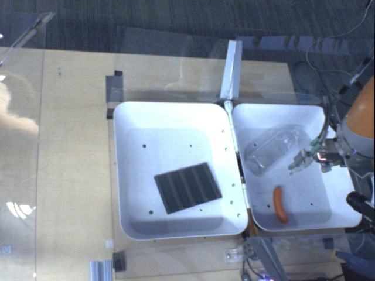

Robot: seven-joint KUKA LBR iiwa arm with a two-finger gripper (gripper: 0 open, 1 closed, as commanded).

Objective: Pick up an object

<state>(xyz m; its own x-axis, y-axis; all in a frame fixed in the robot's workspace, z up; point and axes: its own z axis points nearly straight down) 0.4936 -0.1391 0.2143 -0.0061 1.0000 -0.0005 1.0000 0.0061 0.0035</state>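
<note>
Gripper (300, 161) hovering in the right bin (258, 119)
Its fingers are spreading apart beside the clear bottle (274, 150), gripping nothing; orange sausage (280, 204) is lying nearby.

Mat (188, 187) in L bin (126, 157); bottle (275, 149), sausage (280, 204) in R bin (258, 113).

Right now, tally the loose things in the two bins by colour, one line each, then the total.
Dark grey or black: 1, the ribbed mat in the left bin.
Clear: 1, the plastic bottle in the right bin, beside the tool.
Orange: 1, the sausage-shaped piece in the right bin.
Total: 3
</note>
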